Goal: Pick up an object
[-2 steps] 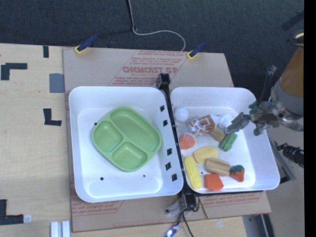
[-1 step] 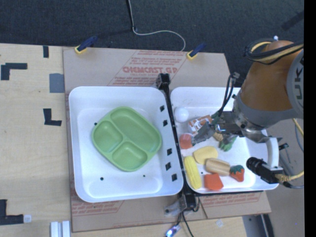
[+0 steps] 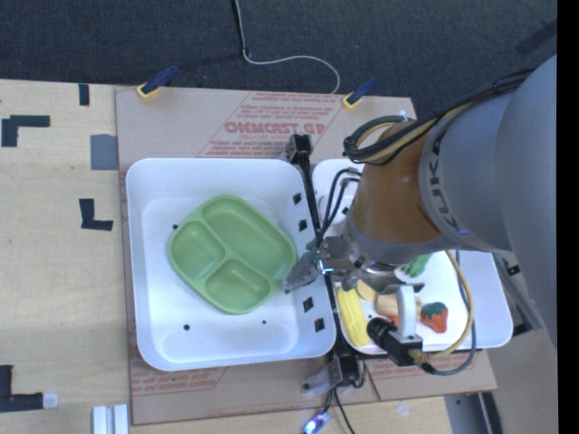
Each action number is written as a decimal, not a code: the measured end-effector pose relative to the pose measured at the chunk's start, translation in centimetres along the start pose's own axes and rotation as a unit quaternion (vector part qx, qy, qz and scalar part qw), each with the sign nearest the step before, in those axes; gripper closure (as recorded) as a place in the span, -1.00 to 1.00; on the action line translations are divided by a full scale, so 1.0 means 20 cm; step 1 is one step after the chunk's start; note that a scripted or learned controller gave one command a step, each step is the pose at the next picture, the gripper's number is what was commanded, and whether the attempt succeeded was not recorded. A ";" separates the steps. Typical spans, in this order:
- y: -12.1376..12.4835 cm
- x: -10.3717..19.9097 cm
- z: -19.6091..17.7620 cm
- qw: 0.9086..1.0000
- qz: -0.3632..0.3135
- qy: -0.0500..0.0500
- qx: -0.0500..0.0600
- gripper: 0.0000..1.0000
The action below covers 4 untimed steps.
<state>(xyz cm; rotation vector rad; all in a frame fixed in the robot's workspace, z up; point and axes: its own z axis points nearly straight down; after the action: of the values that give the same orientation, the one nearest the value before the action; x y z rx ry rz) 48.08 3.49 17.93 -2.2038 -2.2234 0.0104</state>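
Note:
A green divided plate (image 3: 228,251) lies in the left white bin (image 3: 145,242), tilted toward the middle. My gripper (image 3: 303,275) hangs low at the plate's right edge, close to the wall between the two bins. Nothing can be seen held in it. In the right bin (image 3: 493,325), a yellow corn-like piece (image 3: 350,315), a small orange piece (image 3: 387,306), a red and orange toy with a green top (image 3: 436,315) and a green item (image 3: 418,265) peek out from under the arm. Much of that bin is hidden by the wrist.
The grey arm with its orange band (image 3: 398,197) covers the right bin's upper left. Black cables (image 3: 425,355) loop along that bin's front. Both bins sit on a cardboard sheet (image 3: 271,120) held by clamps (image 3: 158,81).

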 end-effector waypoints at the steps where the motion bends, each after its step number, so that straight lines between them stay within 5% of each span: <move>1: 0.01 -0.02 -0.07 1.000 0.004 -0.002 -0.003 1.00; 2: 0.02 0.20 -0.83 1.000 0.001 0.001 -0.013 1.00; 3: 0.00 -0.02 -0.39 1.000 0.006 -0.003 -0.001 1.00; 4: 0.01 -0.07 -0.59 1.000 0.004 -0.002 -0.007 1.00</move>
<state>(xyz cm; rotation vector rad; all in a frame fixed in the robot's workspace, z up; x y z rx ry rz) 48.37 2.15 29.66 -2.2212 -2.2232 -0.0005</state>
